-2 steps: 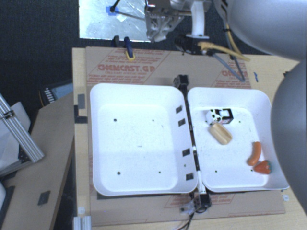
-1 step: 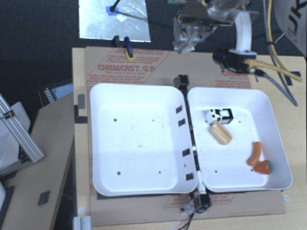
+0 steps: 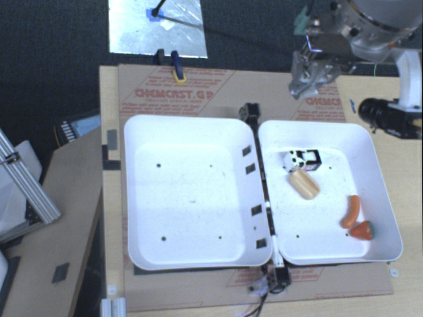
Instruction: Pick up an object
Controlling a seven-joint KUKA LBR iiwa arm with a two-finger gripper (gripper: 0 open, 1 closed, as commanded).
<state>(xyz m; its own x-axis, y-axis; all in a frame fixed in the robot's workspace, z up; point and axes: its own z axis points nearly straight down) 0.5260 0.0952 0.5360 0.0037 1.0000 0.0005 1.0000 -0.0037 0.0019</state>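
Observation:
The right bin holds a tan, bread-like cylinder, with a small black-and-white object just behind it. At the bin's right side lie an orange sausage-shaped piece and a red strawberry-like piece. My gripper hangs high above the bench beyond the right bin's far edge, well clear of every object. Nothing is between its fingers.
The left bin lies beside the right one, joined by a black hinge strip. A shiny metal sheet and a blue-and-yellow clamp are at the back. An aluminium rail stands at the left.

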